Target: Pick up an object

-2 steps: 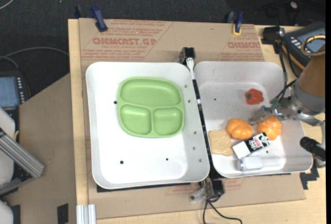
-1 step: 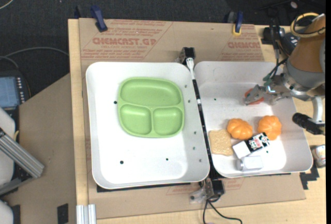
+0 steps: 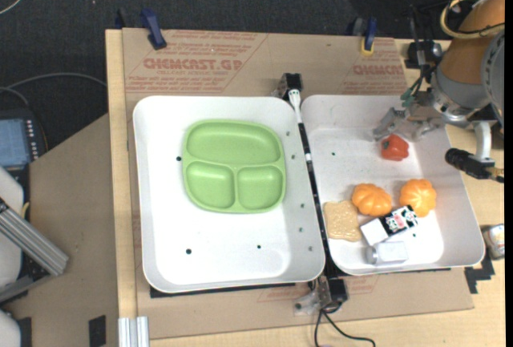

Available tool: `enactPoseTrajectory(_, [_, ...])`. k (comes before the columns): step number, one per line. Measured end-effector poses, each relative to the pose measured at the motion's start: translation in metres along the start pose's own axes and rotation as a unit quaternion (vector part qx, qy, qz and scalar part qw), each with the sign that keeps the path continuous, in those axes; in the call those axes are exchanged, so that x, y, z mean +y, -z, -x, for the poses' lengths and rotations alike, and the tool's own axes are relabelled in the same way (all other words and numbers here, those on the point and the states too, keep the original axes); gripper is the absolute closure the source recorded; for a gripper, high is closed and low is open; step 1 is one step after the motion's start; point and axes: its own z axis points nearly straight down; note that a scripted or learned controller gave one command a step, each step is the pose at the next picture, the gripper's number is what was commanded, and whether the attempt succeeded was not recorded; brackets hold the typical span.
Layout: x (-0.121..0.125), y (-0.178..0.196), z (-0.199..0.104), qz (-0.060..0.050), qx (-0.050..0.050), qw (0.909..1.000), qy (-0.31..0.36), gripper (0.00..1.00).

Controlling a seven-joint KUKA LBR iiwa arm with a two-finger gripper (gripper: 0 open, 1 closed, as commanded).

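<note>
Where the right bin (image 3: 457, 201) lies closest to the camera, a white block (image 3: 390, 252) and a small black-and-white item (image 3: 400, 219) sit beside a tan flat piece (image 3: 342, 221). Just beyond, two orange pumpkin-like objects (image 3: 372, 199) (image 3: 418, 195) rest side by side. Farther back, a red object (image 3: 394, 147) lies on the bin floor directly under the gripper (image 3: 406, 125), whose fingers are spread apart above it, holding nothing. The left bin (image 3: 160, 201) carries a green divided tray (image 3: 234, 166). Both bins rest on a cardboard sheet (image 3: 200, 65).
</note>
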Motion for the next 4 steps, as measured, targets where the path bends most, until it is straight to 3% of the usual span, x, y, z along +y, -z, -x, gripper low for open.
enactPoseTrajectory(1, [0.007,-0.001,0.0,-0.006,0.002,1.0,-0.001,0.0])
enactPoseTrajectory(2, [-0.067,0.001,0.002,0.003,-0.002,1.0,-0.001,0.0])
enactPoseTrajectory(3, [-0.007,0.001,-0.045,0.007,-0.007,0.9999,0.001,0.0])
enactPoseTrajectory(4, [-0.009,0.012,-0.041,0.007,-0.009,0.9999,-0.002,1.0])
